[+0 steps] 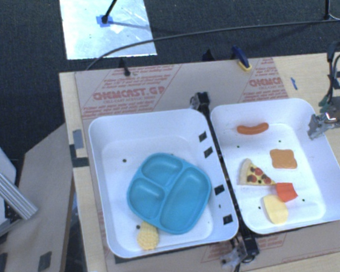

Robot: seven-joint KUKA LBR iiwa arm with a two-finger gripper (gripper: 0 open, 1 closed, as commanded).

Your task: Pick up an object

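Observation:
The right bin holds a sausage at the back, an orange toast piece, a pizza slice, a red block and a pale yellow piece at the front. In the left bin lie a blue divided plate and a yellow corn piece. My gripper hangs over the right bin's far right rim, apart from all the objects and to the right of the sausage and toast.
A black divider with clips runs between the two bins. Cardboard sheeting lies under them. A metal rail juts in at the left. Cables and clamps sit behind the bins.

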